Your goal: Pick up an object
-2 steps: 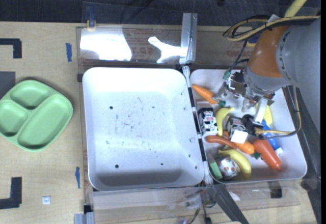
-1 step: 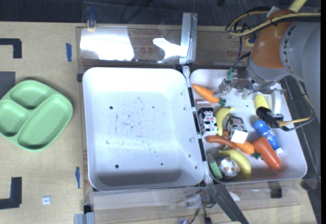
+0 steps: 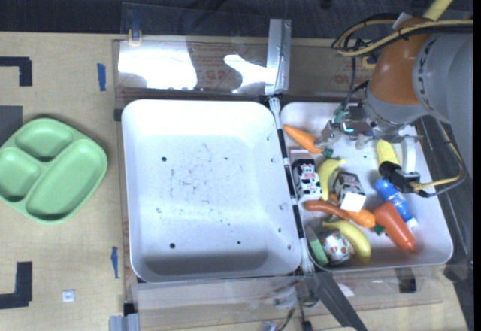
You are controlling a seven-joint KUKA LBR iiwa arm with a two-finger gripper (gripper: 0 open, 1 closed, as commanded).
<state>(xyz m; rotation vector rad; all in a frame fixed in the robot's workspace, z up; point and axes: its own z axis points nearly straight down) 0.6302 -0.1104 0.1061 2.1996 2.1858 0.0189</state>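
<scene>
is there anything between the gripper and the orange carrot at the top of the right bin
Nothing visible. The gripper hangs over the back of the right bin, and the carrot lies just to its left with only bare bin floor between. The yellow banana sits nearer the camera, off that line.

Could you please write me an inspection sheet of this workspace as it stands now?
Surface: wooden bench bearing two white bins; left bin has faint scuffs and small dark spots.
Job's things: right bin holds toys: carrots, bananas, blue bottle, ball.
Clutter: green divided plate left of the bins.
Grippers: gripper over the right bin's far end, nothing seen held.
Cables: yellow and black cables loop around the arm.
Surroundings: clear panel behind the left bin; dark floor.
</scene>
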